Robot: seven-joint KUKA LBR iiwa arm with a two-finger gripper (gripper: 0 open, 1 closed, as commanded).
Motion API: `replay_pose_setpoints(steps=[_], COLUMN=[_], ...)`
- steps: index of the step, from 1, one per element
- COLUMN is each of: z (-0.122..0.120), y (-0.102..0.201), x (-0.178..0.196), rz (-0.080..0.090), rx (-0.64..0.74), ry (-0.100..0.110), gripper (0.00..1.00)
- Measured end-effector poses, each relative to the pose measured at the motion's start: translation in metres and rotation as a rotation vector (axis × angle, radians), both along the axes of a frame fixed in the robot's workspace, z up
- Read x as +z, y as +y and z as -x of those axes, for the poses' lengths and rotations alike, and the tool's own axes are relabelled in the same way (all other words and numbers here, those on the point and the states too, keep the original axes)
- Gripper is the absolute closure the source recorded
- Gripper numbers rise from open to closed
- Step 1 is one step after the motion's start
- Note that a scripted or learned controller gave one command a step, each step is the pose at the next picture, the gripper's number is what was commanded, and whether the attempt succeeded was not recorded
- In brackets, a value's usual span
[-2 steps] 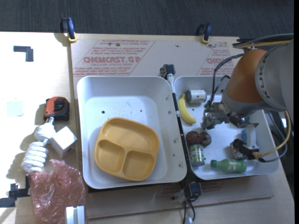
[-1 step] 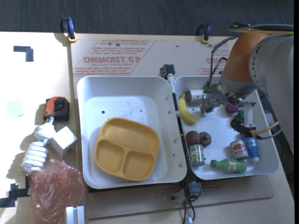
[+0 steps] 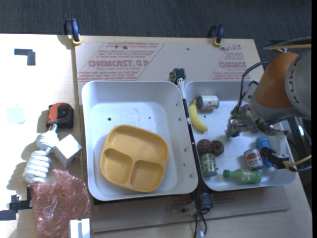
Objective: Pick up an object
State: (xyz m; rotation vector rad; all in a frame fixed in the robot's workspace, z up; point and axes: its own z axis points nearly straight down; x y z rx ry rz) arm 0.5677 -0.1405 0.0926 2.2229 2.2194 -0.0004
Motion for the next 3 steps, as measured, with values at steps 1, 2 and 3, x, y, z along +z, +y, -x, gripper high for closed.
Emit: replay_pose_setpoints(steps=[1,2,3], z=[-0.064,-0.007,-0.064], y=[0.039,0.035,0.039], x=[0.0,0.0,0.0], rz=[0.0,0.0,0.001], rx=[0.003,0.0,0.003], ry=[-0.001,0.0,-0.001], gripper=[0.0,0.0,0.0])
